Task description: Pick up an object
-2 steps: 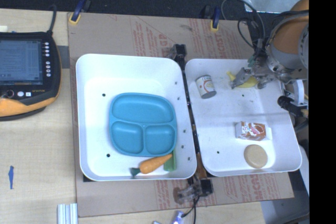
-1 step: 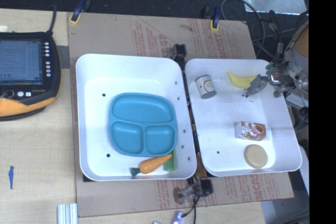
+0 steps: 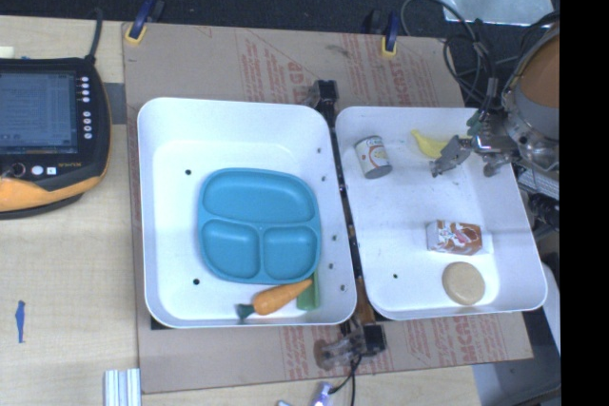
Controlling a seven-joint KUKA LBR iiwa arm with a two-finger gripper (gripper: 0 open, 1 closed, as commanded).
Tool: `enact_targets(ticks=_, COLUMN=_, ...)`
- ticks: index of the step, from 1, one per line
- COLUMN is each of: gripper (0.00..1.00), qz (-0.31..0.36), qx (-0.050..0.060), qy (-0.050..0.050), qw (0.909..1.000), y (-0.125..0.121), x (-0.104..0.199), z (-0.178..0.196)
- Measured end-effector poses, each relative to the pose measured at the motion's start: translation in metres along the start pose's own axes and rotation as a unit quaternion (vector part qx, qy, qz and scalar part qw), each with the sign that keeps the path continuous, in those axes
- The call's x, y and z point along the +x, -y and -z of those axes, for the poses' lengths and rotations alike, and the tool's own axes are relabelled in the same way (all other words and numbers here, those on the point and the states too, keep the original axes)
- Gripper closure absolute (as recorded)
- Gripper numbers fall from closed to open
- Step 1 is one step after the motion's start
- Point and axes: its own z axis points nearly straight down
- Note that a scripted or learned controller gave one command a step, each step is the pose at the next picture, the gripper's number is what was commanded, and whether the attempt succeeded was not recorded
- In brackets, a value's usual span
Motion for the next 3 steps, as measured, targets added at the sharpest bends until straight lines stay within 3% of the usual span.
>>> enact_targets(ticks=1, gripper=0.0, qz=0.0, qx=0.0, qy=0.0, qw=1.0, y=-0.011, x=0.027, z=-0.007)
enact_targets(ticks=2, gripper=0.0, qz=-0.001, qx=0.001, qy=0.0, qw=1.0, y=-0.071, x=-0.005, z=-0.095)
enact_targets(ticks=3, gripper=1.0, qz=0.002, qx=0.001, qy=0.0, qw=1.0, y=-0.072, x=-0.005, z=-0.083)
